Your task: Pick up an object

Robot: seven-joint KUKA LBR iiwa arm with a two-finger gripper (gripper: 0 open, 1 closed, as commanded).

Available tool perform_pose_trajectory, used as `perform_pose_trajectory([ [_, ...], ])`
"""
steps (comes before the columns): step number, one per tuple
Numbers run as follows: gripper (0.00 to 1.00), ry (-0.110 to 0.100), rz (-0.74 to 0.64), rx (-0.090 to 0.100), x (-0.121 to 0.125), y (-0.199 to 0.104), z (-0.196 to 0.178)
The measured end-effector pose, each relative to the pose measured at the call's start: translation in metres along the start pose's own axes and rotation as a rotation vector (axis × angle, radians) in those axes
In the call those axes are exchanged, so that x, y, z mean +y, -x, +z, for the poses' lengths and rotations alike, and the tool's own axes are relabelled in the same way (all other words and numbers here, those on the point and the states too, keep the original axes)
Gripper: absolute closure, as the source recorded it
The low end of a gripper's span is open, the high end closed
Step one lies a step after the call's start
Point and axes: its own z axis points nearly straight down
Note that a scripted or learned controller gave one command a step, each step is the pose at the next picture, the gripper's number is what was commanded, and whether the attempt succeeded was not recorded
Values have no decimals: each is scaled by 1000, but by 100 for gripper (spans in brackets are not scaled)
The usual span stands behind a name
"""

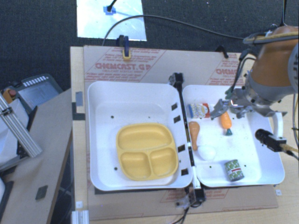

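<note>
Orange carrot (226, 121), right bin (266, 171), just beside gripper (219, 111); jaw state cannot be told. Can (234, 170) near; egg (206, 152) left. Best: descend centred over carrot, straddle, then close.

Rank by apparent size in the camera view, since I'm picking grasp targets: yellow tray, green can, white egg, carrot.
1. Yellow tray, by far the largest.
2. Carrot, green can and white egg look too alike to rank.
</note>
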Motion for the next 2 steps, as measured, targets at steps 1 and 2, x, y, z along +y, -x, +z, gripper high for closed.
perform_pose_trajectory([
  [1, 0, -2, 0, 1, -4, -2, 62],
  [2, 0, -3, 1, -1, -8, -3, 124],
])
